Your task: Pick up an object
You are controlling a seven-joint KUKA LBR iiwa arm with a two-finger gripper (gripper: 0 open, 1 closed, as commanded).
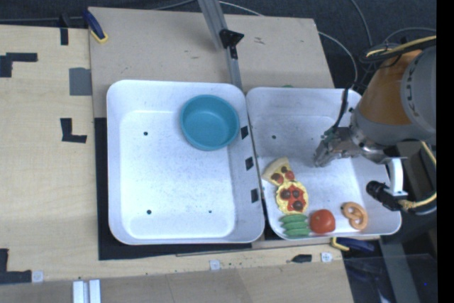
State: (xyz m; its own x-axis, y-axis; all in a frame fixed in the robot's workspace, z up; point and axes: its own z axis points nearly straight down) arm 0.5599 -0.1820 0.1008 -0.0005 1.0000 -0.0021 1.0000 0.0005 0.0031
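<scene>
The left bin [135, 174] holds a blue bowl [208, 122], upright with its mouth facing up, sitting in the far right part of that bin close to the divide between the two bins.

The right bin [298, 110] carries the small objects, all gathered along its near side. Nearest the divide lies a pizza slice [278, 172], and just beside it on the near side a second, rounder pizza piece [291, 196]; together they run from far-left to near-right. At the near edge a green pea pod [295, 225] lies with its long axis running left to right. Just right of it sits a red tomato [322, 221], close against the pod. Farther right, near the bin's near right corner, rests a brown pretzel [354, 215], apart from the tomato.

The gripper [328, 154] hangs over the middle right of the right bin, far of the tomato and pretzel and well apart from the pizza. Nothing shows between its tips, and the view does not reveal how they are set.
</scene>
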